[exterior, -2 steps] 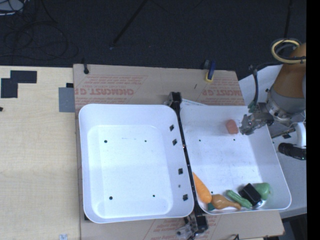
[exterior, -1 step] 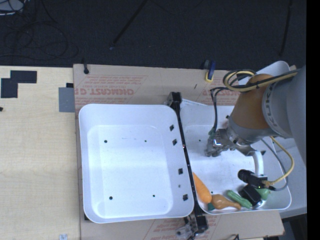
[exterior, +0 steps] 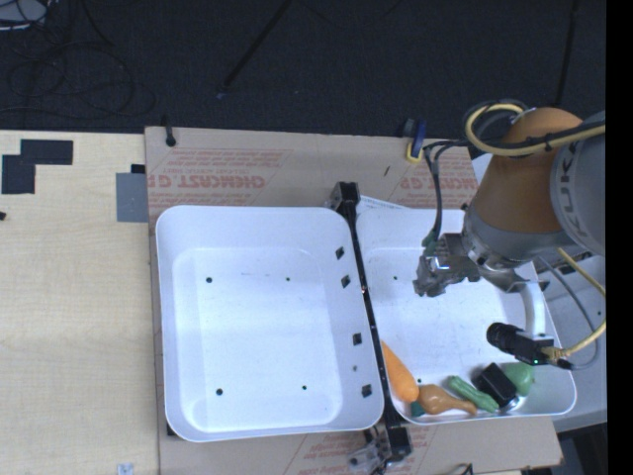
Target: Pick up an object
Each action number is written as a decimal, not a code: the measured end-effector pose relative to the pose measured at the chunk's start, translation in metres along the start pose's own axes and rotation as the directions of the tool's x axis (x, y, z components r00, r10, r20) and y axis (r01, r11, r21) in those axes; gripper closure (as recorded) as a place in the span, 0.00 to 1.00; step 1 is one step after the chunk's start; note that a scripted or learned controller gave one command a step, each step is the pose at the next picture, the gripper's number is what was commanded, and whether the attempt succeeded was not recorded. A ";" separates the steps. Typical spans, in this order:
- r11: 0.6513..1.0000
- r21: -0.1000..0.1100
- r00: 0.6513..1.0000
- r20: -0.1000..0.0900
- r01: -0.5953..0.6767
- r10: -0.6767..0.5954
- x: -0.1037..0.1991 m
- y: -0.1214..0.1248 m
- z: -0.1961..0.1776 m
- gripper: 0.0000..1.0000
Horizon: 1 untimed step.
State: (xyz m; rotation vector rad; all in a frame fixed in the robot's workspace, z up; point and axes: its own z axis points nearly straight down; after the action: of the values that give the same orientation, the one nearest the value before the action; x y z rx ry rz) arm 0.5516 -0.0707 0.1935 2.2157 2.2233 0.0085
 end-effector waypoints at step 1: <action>1.000 0.011 1.000 0.001 -0.005 0.004 -0.003 -0.002 -0.003 1.00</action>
State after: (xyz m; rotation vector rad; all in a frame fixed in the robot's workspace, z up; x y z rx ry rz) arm 0.5500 -0.0733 0.1968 2.2258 2.2234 -0.0043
